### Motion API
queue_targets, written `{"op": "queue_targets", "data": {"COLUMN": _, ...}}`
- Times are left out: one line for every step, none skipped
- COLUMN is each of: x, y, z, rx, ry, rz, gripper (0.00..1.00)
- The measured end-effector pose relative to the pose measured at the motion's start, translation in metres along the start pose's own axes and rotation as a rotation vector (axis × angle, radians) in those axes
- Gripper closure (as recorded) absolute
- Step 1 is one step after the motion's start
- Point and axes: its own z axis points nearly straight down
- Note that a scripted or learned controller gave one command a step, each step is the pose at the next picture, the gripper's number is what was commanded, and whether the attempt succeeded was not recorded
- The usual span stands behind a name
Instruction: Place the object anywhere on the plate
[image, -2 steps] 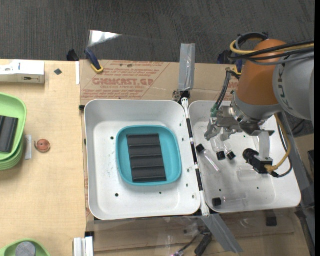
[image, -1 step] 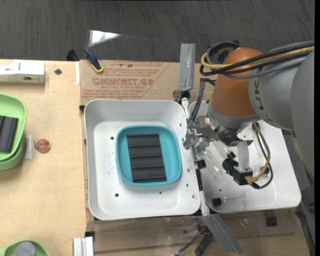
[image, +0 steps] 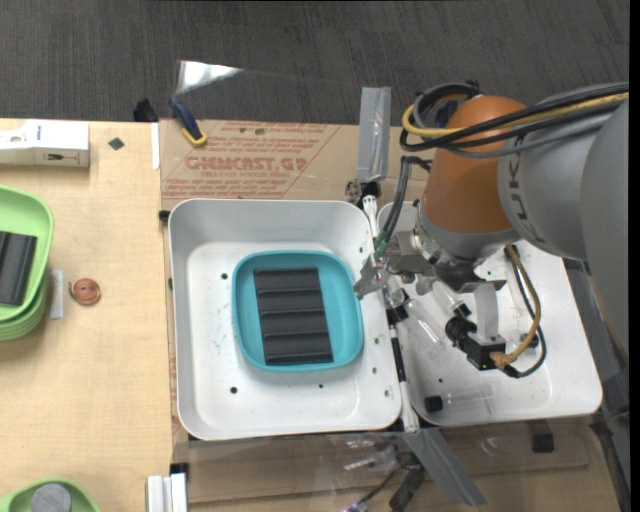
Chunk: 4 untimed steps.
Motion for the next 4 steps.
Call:
{"op": "queue_targets", "data": {"x": 0.062, "y": -0.035, "z": 0.0, "rx": 0.001, "ry": 0.0, "rz": -0.007, "gripper": 0.0}}
{"op": "queue_targets", "data": {"x": 0.006, "y": -0.03, "z": -0.012, "rx": -0.002, "ry": -0.001, "rz": 0.005, "gripper": 0.0}}
{"op": "queue_targets", "data": {"x": 0.006, "y": -0.03, "z": -0.012, "rx": -0.002, "ry": 0.0, "rz": 0.005, "gripper": 0.0}}
{"op": "queue_targets", "data": {"x": 0.006, "y": -0.03, "z": -0.012, "rx": -0.002, "ry": 0.0, "rz": 0.005, "gripper": 0.0}}
